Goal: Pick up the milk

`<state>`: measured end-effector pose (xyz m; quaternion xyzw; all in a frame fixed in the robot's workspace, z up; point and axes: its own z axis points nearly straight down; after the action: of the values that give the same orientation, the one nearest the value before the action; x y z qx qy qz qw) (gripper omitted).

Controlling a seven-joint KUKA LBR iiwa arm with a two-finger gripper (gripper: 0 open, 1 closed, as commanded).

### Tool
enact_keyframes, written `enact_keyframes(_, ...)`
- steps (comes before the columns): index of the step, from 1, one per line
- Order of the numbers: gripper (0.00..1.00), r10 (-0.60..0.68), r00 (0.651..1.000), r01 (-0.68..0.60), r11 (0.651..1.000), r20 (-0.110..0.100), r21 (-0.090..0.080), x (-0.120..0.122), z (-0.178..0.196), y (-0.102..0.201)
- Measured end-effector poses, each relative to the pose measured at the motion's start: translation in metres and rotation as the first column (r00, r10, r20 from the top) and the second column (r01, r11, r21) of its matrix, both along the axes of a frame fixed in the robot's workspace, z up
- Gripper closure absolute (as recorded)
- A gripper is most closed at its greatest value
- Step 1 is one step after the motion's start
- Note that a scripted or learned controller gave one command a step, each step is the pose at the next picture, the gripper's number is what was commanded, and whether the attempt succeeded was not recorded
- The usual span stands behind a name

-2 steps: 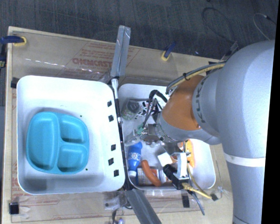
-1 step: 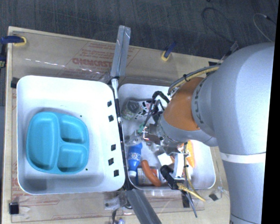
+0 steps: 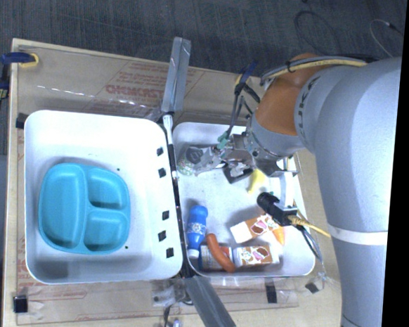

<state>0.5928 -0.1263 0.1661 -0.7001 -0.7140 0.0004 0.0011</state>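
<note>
While the grey arm (image 3: 348, 135) hangs over the right bin (image 3: 193, 134) with its gripper (image 3: 215, 156) apparently unclenched, holding nothing, the milk carton (image 3: 256, 229) lies near the front right corner, light, stiff-sided, best pinched across its flat faces.
</note>
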Motion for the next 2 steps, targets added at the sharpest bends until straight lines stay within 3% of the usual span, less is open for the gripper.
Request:
enact_keyframes(1, 0.0, -0.216, 0.976, 0.216, 0.976, 0.0, 0.0, -0.055, 0.138, 0.044)
enact_keyframes(2, 0.0, -0.381, 0.924, 0.381, 0.924, -0.003, -0.003, 0.024, 0.038, 0.005)
